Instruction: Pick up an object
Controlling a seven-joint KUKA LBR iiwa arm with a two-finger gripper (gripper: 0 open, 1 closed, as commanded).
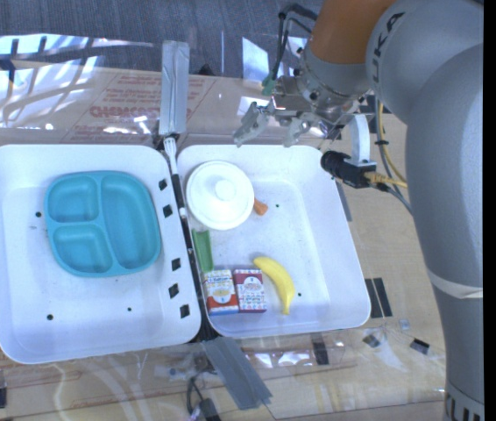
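Several objects sit in the right bin (346, 261). Nearest the camera lie the banana (277, 281), its long axis slanting toward the front corner, and two small cartons (235, 289) beside it. Behind them rests a round white lid (220, 195). Farthest back, above the bin's rear rim, hovers the gripper (270, 130), fingers spread and holding nothing; every candidate lies nearer the camera than it.
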